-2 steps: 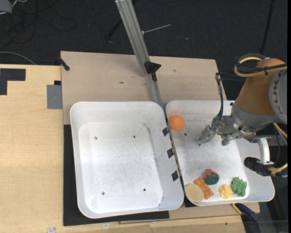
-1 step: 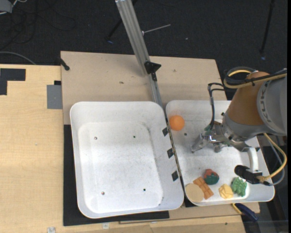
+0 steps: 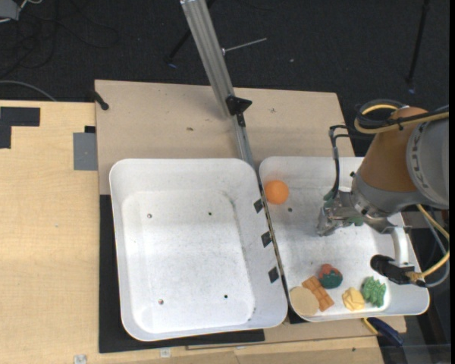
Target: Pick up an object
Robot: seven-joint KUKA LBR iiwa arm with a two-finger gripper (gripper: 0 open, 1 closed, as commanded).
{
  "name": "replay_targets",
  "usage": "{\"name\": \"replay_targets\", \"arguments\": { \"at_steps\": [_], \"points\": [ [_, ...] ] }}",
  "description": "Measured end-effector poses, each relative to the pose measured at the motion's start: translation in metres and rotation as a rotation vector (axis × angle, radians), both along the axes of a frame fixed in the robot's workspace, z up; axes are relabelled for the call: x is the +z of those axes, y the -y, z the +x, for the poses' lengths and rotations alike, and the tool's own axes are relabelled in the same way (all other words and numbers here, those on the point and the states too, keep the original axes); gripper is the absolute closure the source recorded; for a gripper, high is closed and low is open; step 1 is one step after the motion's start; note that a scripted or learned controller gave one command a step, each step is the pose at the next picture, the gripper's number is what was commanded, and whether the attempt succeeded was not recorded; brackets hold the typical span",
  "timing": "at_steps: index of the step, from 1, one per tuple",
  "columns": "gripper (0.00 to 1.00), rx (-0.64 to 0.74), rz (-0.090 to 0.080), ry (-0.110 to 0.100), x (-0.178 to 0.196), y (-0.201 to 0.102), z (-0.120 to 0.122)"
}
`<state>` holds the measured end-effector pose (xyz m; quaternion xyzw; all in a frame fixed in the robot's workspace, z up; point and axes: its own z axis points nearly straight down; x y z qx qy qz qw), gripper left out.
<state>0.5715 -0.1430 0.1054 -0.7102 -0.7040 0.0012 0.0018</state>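
Dark floor with cables behind, tan wood counter [image 3: 167,120] in front carrying two shallow white bins side by side. Grey arm [image 3: 409,165] with orange band comes in from the right of the view and reaches down into the right bin [image 3: 303,173]. Claw [image 3: 332,220] sits low over the middle of that bin's floor, blurry and small, pointing down; cannot tell whether it is released or clenched, and nothing can be made out in it. Orange ball [image 3: 276,192] lies to the claw's left and slightly farther back, near the bin's left wall, apart from the claw. Toward the near edge of the bin, in front of the claw, a cluster of small things: a teal and red lump [image 3: 331,276] nearest the claw, an orange strip [image 3: 318,292] touching it on its near-left side, a pale tan disc [image 3: 304,302] under or just beside the strip at the bin's near-left corner, a yellow piece [image 3: 353,299] to the near-right, and a green leafy toy [image 3: 374,289] just beside the yellow piece, farthest right. All well apart from the claw. Left bin [image 3: 182,249] is far left of the claw, past the divider with black clips. A slanted metal rail [image 3: 212,59] rises behind the bins, back-left of the claw.
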Motion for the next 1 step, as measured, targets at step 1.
{"name": "replay_targets", "arguments": {
  "at_steps": [1],
  "points": [
    [1.0, -0.001, -0.001, 0.006, 0.0443, 0.0004, -0.0058]
  ]
}}
